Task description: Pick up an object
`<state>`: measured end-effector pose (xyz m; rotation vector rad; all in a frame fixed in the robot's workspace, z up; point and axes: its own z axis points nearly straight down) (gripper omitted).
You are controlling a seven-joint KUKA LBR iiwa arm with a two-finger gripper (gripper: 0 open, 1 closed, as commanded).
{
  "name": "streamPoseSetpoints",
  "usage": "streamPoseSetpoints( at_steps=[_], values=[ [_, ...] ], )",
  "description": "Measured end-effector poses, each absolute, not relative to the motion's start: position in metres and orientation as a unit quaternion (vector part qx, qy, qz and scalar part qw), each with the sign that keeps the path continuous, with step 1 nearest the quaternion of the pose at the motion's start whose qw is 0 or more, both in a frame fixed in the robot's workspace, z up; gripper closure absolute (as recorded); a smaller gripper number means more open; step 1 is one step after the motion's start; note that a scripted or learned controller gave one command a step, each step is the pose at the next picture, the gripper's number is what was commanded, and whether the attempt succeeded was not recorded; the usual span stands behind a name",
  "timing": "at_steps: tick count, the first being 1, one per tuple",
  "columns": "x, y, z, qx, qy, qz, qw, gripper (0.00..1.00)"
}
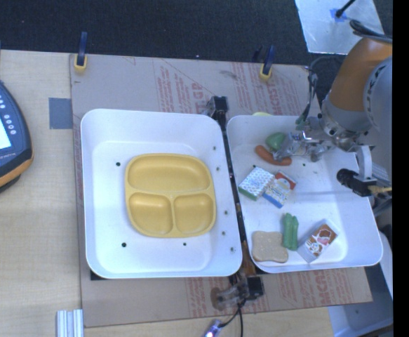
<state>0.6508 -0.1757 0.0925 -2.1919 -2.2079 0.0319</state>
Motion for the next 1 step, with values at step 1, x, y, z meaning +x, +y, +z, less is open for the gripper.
streamPoseSetpoints(
  at_steps=[1],
  values=[
    [0.6507,-0.1465,0.0925,-0.707,-0.707,0.0117,0.010,0.00]
  ],
)
